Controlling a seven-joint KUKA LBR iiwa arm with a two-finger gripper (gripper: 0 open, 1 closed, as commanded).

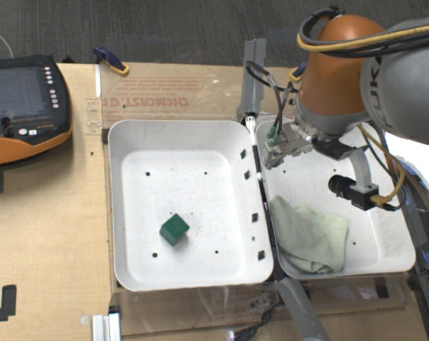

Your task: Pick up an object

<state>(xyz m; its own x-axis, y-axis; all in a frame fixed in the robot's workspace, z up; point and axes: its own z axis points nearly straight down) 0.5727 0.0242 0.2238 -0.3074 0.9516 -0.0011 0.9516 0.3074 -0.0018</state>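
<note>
A: What was seen in the left bin [129, 190]?

B: A small green cube [175, 229] was found lying on the white floor, toward the near left part, well apart from every wall. Nothing was touching it.

A: And the right bin [392, 251]?

B: A pale green cloth [310, 236] was seen crumpled in the near left part, pressed up against the divider between the two bins. The rest of that floor was partly covered by the arm.

A: Where was the arm placed?

B: The grey KUKA arm [406, 77], with its orange band [339, 62], was seen reaching in from the right and hanging over the far part of the right bin. The gripper [277, 148] was pointed toward the far left corner of that bin, close to the divider and beyond the cloth. Whether its grasp was wide or closed could not be told, as the tip was too small and cluttered with cables. Nothing could be made out as being held by it.

A: What else was noted on the bench?

B: A teach pendant [23, 109] with an orange underside was seen at the far left, a sheet of cardboard [165, 98] lay behind the left bin, and a blue-handled clamp [109, 59] was fixed at its far corner.
</note>
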